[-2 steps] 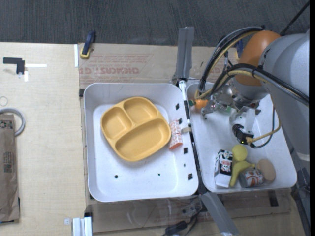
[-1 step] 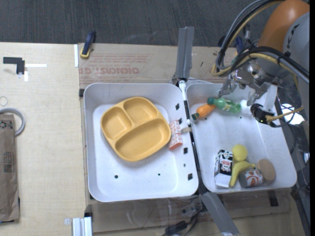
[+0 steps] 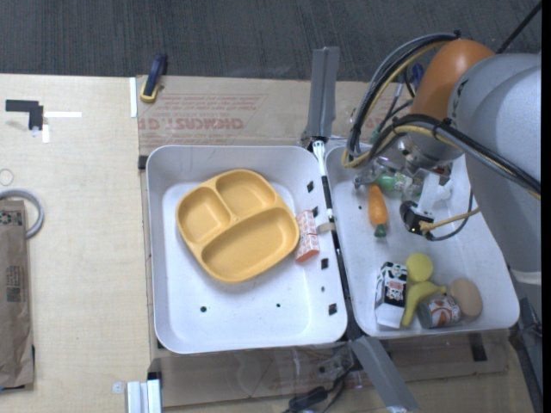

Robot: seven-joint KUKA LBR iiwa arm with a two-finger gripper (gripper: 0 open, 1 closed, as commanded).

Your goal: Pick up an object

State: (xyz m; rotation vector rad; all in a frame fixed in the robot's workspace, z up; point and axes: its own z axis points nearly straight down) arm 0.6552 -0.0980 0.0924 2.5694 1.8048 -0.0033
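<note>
My gripper [image 3: 389,172] is low over the back of the right bin [image 3: 357,248], under the grey wrist and its orange band. A small green object [image 3: 393,181] lies right at the gripper, partly hidden by it. An orange carrot [image 3: 377,206] lies just in front of the gripper, touching or nearly touching it. Nothing is visibly held. Cables and the wrist body cover the gripper's tips.
At the right bin's front lie a black-and-white carton [image 3: 393,292], a yellow pear-shaped toy [image 3: 417,280], a small can [image 3: 439,311] and a tan egg-shaped item [image 3: 467,296]. The left bin [image 3: 250,317] holds a yellow divided plate [image 3: 237,224] and a red-orange packet [image 3: 307,236].
</note>
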